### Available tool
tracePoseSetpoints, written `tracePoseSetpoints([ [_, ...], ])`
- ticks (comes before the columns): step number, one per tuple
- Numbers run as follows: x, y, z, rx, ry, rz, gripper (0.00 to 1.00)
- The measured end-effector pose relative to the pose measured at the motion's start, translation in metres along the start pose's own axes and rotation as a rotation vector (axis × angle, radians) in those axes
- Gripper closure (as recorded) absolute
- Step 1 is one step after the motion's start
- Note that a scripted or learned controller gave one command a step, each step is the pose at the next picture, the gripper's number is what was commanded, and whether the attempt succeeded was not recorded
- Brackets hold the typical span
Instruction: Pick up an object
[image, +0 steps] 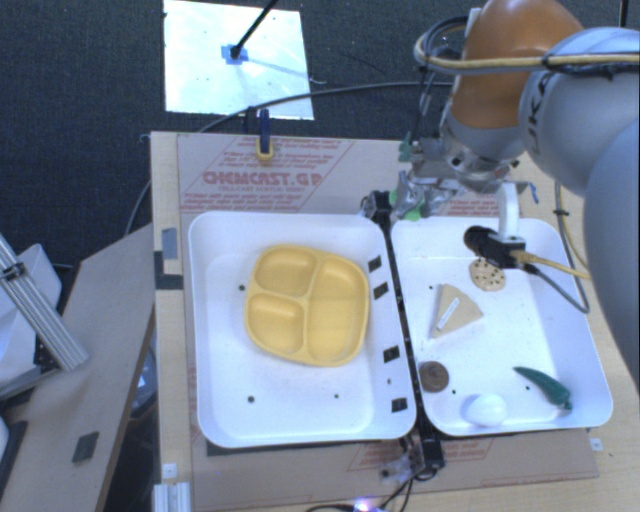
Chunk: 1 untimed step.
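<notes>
My gripper hangs over the far left corner of the right bin, by the divider between the bins. Nothing shows under it. In the right bin lie a tan wedge-shaped slice, a chocolate-chip cookie, a brown round disc, a white egg and a green pepper. The cookie is nearest to the gripper, to its right and closer to the front. A yellow divided plate rests in the left bin.
The arm's orange band and grey body fill the upper right. A black attachment with a yellow cable hangs over the right bin's far side, next to the cookie. Black clips line the divider.
</notes>
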<state>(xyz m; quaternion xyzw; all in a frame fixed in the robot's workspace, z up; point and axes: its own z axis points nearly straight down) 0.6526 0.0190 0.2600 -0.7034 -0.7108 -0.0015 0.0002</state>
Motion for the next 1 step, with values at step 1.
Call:
tracePoseSetpoints([
  [1,0.0507,-0.0014,0.0005,-0.001,-0.001,0.002,1.00],
])
